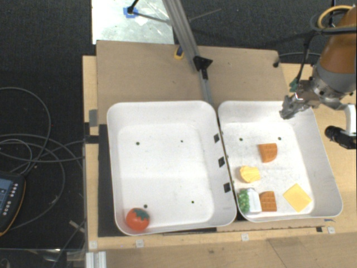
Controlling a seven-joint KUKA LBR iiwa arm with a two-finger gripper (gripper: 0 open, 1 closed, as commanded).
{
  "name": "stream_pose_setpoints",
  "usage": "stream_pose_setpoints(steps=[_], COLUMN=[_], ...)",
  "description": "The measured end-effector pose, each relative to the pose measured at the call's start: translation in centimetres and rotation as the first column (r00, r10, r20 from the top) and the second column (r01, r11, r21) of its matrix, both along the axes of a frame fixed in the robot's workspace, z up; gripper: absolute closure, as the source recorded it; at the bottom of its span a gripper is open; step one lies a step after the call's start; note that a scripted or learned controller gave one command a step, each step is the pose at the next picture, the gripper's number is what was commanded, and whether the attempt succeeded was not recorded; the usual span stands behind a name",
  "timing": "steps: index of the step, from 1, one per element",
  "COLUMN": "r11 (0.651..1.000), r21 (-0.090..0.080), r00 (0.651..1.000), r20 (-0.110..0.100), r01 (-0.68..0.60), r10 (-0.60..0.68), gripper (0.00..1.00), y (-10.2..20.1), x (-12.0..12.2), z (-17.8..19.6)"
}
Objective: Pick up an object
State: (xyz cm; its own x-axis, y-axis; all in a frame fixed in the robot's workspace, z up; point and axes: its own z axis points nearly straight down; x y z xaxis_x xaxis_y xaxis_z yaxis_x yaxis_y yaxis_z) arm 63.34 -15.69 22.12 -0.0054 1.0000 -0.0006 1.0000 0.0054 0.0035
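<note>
Farthest from the gripper [289, 109], in the near left corner of the left bin [162, 111], sits a red tomato [137, 219] with a green stalk end, close against the bin's front wall. The rest of that bin's floor shows only a few small dark dots. Both bins rest on the surface [240, 66], a brown board.

In the right bin [321, 144], all the pieces lie nearer the camera than the gripper. A small green and white piece [247, 200], possibly a vegetable toy, lies by the front left corner, well below and left of the gripper. Just above it lies a yellow piece [249, 174]. To the right of the green one, touching or nearly so, is an orange waffle-patterned piece [268, 201]. A second orange waffle piece [268, 152] lies closest to the gripper, below and slightly left of it. A flat yellow square [297, 197] lies below the gripper, near the front wall.

The gripper hangs over the far right corner of the right bin, apart from every piece; how wide it stands cannot be told at this size, and nothing is seen in it.
</note>
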Motion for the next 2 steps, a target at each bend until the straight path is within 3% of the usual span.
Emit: stream_pose_setpoints(steps=[2], r11=[1.0], r21=[0.003], r00=[1.0], r20=[-0.002], r01=[-0.006], r10=[0.006], gripper=[1.0], y=[11.2], x=[-2.5], z=[1.6])
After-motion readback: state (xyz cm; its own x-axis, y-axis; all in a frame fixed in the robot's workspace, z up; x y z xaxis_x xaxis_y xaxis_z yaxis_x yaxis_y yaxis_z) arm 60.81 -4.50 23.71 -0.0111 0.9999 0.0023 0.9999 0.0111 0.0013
